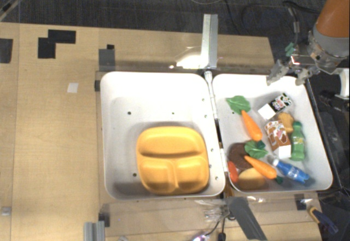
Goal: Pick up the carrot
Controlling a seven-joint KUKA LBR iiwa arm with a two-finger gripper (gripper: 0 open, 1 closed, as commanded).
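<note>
The arm (334, 18) enters at the upper right, its orange band cut off by the frame's edge, the wrist angled down and leftward over the far right corner of the right bin (322, 141). The gripper (289, 73) hangs above that bin's back rim, and its fingers (275, 75) stand spread apart with nothing between them.

Two carrots lie in the right bin. One carrot (251, 124) lies near the bin's left wall, orange body pointing toward the near side, with its green leafy top (238, 104) toward the back. It is well apart from the gripper. A second carrot (261, 166) lies lower, on top of a brown item (239, 153) and a tan rounded one (251, 178) whose shapes are partly covered and hard to identify.

Crowded beside them are a small black-and-white carton (281, 103), a printed box (277, 133), a green bottle (297, 145) and a blue bottle (291, 171). The left bin (120, 125) holds a yellow divided tray (173, 158). Both bins sit on the wooden table (49, 141).
</note>
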